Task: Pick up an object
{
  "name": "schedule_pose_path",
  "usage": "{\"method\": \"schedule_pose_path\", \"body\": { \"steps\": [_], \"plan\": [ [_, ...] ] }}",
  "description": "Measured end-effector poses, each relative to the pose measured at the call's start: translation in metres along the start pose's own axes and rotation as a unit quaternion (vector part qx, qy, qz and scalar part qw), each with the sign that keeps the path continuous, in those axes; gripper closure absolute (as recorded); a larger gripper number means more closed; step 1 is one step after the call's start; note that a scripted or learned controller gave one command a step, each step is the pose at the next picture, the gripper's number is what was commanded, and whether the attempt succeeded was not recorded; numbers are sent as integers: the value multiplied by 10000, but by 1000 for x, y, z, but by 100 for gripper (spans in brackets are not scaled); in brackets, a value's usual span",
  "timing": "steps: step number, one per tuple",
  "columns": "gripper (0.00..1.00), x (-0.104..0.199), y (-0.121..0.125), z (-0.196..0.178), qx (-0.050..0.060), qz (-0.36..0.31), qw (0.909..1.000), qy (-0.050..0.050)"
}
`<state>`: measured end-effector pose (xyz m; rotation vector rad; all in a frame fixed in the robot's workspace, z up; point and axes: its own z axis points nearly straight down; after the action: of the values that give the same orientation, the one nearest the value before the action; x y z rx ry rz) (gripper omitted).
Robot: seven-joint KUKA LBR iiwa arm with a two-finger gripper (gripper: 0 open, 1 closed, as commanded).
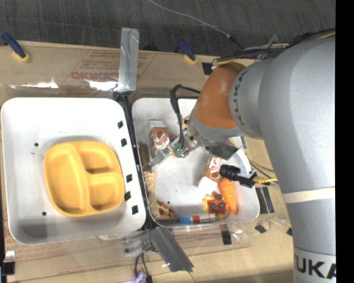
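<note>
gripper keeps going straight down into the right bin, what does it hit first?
Most likely the clear snack packet under the gripper, near the upper left of the right bin. Depth is hard to judge from above, so it might land on bare bin floor just beside the packet.

Yellow divided tray (84,177) in white left bin (15,128); orange carrot (229,196) lower right in white right bin (176,184); grey arm (301,99), orange band (217,99)
</note>
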<state>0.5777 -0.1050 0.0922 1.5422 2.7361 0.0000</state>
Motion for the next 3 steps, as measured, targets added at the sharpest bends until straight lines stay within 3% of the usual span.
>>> {"method": "schedule_pose_path", "body": {
  "steps": [1,2,3],
  "plan": [
    [0,-41,59,3,141,532,9984,98],
    [100,-41,62,-8,117,473,9988,55],
    [100,-4,94,-144,-50,844,9964,-25]
  ]
}}
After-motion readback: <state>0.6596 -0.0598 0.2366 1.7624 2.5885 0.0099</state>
